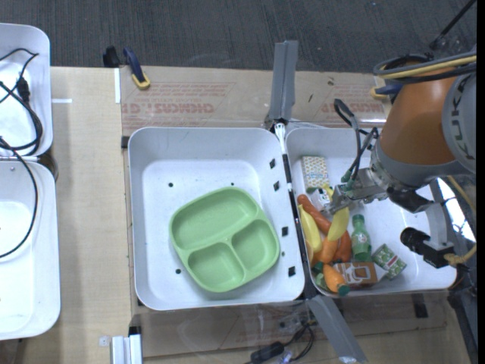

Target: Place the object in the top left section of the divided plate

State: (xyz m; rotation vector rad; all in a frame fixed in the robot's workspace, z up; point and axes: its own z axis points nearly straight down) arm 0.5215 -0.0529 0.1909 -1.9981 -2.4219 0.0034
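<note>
A: Checking plate: green, three sections, in left bin.
B: Right bin holds banana, carrot, bottle, cartons. Gripper above them; grip state unclear.

We are looking down on a robotics lab bench. A wooden benchtop holds two white bins side by side in mid-frame. Loose black cables lie at the left edge, a grey and orange industrial arm enters at right, and dark carpet runs across the top.
</note>
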